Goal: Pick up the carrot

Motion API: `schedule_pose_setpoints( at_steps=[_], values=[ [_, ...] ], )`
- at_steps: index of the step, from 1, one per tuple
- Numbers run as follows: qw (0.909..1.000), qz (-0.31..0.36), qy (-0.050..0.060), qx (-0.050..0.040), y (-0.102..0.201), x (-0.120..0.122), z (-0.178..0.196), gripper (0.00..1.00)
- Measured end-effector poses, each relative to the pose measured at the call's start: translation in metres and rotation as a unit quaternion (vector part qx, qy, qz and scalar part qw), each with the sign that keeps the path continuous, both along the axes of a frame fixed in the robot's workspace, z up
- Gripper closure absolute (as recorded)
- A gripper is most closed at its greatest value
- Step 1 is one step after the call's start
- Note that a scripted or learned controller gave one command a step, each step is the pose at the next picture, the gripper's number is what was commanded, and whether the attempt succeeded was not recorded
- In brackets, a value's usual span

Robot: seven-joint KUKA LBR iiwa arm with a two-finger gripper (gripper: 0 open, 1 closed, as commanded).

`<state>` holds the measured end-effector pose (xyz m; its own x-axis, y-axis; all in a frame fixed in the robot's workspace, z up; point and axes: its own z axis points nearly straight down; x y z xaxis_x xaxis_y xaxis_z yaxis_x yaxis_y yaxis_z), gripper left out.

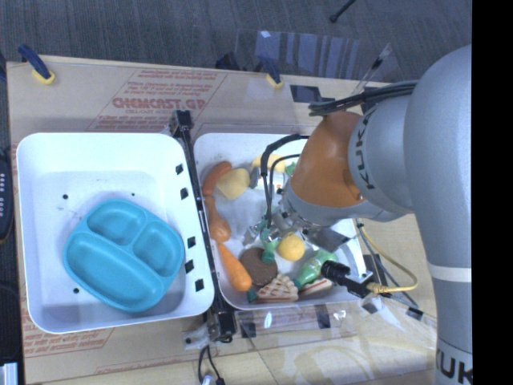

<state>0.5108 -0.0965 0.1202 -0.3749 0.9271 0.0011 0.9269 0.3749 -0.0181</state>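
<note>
We see the end effector (268, 235) low in the right bin (240, 147), grip state unclear; carrot (234, 269) lies just beside it.

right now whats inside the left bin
A blue divided tray lies flat inside the left bin, its three compartments bare. Whatever sits beneath the tray is covered. The carrot lies in the right bin.

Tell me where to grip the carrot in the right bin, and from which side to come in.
Grip the carrot across its thick middle, coming straight down from above. It lies flat, slanting along the right bin's left wall, so set the fingers across its narrow width. The brown round piece beside it crowds one side, so probably keep toward the upper half.
</note>
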Motion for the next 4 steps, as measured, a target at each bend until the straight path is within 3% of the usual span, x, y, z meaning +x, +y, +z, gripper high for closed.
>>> schedule_pose_setpoints(
  at_steps=[1, 2, 3, 4],
  values=[
    [1.0, 0.005, 0.002, -0.0011, 0.0, 0.001, 0.009, 1.0],
    [1.0, 0.006, 0.002, -0.0014, 0.0, 0.001, 0.009, 0.0],
    [0.9999, -0.01, -0.01, 0.0031, -0.002, -0.025, -0.026, 0.0],
    [0.9999, -0.006, -0.011, 0.0011, -0.004, -0.023, -0.015, 1.0]
  ],
)
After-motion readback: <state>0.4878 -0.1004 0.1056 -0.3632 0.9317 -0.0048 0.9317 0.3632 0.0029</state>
